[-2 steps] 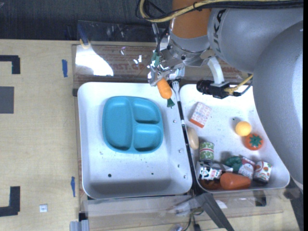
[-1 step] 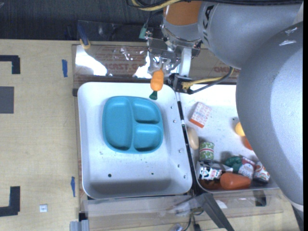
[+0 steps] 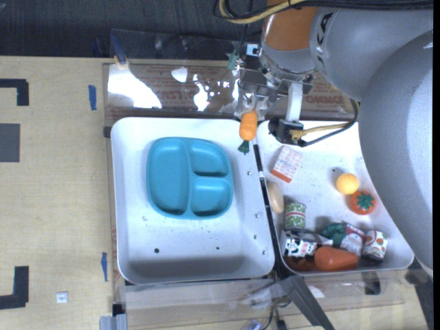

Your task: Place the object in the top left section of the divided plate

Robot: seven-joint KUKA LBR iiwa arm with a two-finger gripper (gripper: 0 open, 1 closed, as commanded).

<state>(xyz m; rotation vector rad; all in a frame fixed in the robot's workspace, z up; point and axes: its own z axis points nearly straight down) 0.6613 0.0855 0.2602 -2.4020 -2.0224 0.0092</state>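
Observation:
A blue divided plate [image 3: 187,177] lies in the left white bin [image 3: 137,246], with one long section on its left and two smaller ones on its right. My gripper [image 3: 250,108] hangs over the back end of the divider between the two bins, beyond the plate's far right corner. It is shut on a small orange toy carrot [image 3: 248,125], which hangs down from the fingers with its green top [image 3: 243,148] lowest. The carrot is above the bin's right rim, apart from the plate.
The right bin [image 3: 323,153] holds a white-and-red box [image 3: 287,163], a yellow lemon [image 3: 347,183], a tomato [image 3: 363,202], a green can [image 3: 295,215], a beige egg-like piece [image 3: 276,199] and several toys along its front edge. A shiny clear sheet [image 3: 172,81] lies behind the bins.

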